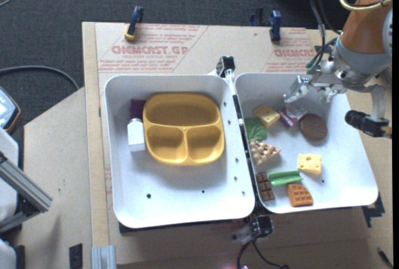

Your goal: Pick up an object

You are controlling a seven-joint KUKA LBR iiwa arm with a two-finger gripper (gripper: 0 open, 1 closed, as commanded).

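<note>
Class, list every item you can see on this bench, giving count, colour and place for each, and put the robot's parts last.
Shallow plastic bins: 2, white, side by side.
Divided plastic tray: 1, yellow, left bin.
Small bottle: 1, white, left of tray.
Toy cheese wedge: 1, yellow, right bin.
Round toy cookie: 1, brown, right bin.
Toy waffle: 1, orange, right bin's near edge.
Toy chocolate bar: 1, brown, right bin.
Robot arm: 1, grey and orange, right.
End effector: 1, over right bin.

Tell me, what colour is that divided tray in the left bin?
Mustard yellow, the three-compartment plastic tray, seen in the camera view.
</note>
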